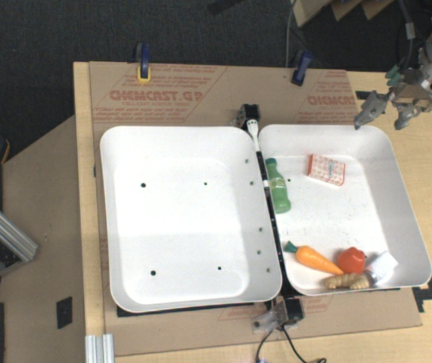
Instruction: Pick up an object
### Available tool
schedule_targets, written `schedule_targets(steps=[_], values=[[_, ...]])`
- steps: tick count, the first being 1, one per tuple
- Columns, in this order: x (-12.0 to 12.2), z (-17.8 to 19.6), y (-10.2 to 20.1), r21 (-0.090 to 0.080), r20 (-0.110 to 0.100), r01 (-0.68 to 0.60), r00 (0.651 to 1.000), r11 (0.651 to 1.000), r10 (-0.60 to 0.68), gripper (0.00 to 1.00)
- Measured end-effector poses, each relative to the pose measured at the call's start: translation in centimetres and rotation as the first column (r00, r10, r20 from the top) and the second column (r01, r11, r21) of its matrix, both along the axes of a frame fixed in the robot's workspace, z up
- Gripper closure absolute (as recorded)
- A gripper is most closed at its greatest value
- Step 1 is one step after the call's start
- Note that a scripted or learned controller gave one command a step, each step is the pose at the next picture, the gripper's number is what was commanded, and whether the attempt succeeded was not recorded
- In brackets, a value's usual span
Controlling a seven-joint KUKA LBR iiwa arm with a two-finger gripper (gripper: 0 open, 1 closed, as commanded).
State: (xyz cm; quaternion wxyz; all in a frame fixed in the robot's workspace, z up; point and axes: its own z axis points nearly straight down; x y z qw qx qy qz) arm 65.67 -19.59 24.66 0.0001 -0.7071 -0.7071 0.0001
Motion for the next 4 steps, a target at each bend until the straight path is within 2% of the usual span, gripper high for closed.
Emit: schedule_targets(steps=[1, 2, 3, 4], values=[[1.2, 8.4, 6.7, -0.002, 0.012, -0.007, 1.0, 1.0, 0.007, 0.0], [-1.0, 21.9, 10.5, -0.002, 0.02, -0.005, 1.0, 1.0, 0.005, 0.0], [-6.5, 27.6, 16.7, 0.002, 0.012, -0.007, 1.0, 1.0, 0.007, 0.0], [-12.5, 29.1, 16.2, 0.0, 0.004, 0.0, 1.0, 1.0, 0.0, 0.0]])
